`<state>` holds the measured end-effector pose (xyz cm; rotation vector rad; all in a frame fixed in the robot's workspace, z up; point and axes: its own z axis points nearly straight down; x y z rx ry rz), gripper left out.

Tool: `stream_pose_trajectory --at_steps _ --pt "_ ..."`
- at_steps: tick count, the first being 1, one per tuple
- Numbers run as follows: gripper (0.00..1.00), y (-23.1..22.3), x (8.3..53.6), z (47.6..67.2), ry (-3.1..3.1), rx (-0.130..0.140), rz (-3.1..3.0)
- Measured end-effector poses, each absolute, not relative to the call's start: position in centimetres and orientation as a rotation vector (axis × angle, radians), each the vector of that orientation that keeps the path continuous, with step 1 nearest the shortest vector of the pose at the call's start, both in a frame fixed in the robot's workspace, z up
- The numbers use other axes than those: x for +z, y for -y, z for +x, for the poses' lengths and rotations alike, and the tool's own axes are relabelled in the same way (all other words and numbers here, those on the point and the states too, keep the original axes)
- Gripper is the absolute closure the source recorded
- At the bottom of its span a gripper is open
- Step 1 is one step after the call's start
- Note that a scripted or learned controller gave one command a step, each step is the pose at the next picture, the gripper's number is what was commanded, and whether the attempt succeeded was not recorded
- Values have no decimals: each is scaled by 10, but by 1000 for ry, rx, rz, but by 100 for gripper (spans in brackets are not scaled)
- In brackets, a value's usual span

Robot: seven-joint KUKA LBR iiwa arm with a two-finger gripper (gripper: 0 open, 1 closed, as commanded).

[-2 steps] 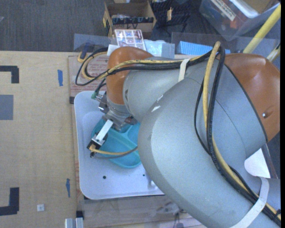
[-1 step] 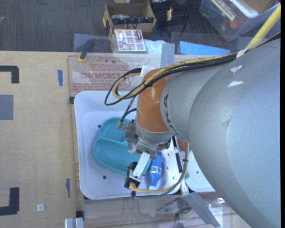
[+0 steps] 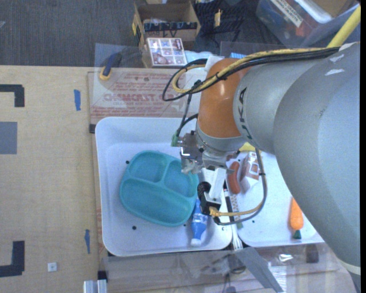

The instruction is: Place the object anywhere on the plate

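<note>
A robotics lab; plywood bench point(image 3: 46, 189) marked with blue tape point(image 3: 76, 99); cardboard box point(image 3: 171, 10) on floor.

One fixed camera above the bench looks down aslant on both bins point(image 3: 112, 143).

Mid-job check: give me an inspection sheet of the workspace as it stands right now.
Surface: left bin and right bin, both white, side by side on a wooden bench.
Job's things: teal divided plate in the left bin; blue and white tube lies off the plate, at its near right corner.
Clutter: carrot and red and white items in the right bin.
Grippers: gripper over the plate's right edge; no held thing can be made out.
Cables: yellow cable runs along the arm.
Surroundings: cardboard box beyond the bins; blue tape on the bench.
</note>
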<state>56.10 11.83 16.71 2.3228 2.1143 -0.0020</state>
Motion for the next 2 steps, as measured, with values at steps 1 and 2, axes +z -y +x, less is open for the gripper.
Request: stream_pose_trajectory --at_steps 1,2 --pt "100 -126 114 523 -2046 21 2370" --pt "100 -180 96 495 -1759 44 2558"
